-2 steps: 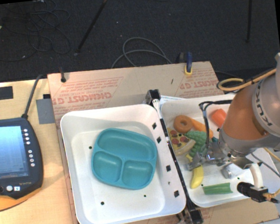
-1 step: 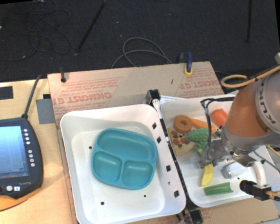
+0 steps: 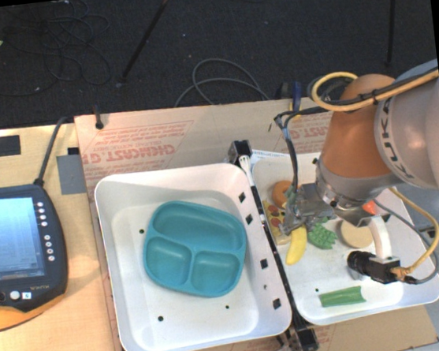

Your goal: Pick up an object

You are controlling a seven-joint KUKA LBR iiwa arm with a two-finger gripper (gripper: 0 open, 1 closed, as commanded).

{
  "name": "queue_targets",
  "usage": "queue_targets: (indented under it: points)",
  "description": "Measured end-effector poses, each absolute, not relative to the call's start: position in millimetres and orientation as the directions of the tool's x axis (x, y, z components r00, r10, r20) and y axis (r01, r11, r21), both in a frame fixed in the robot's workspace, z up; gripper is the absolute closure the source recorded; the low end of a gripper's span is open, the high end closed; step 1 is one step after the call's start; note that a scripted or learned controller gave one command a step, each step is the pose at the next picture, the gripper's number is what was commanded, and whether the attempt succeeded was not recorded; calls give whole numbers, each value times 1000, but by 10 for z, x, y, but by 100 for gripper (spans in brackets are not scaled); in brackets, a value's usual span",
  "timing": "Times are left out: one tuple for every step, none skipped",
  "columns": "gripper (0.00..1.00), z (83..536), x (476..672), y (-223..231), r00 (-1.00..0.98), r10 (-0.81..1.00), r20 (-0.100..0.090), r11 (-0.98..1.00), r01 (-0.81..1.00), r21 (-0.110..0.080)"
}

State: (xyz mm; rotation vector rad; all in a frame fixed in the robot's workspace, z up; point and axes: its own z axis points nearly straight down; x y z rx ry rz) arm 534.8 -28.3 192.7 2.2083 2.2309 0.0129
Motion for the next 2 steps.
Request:
queue_targets:
  points:
    - [100, 1867, 5104, 136, -4, 1000, 3, 4, 1000, -6]
    - [100, 2011, 5502, 443, -3, 1000, 1, 3, 1000, 0]
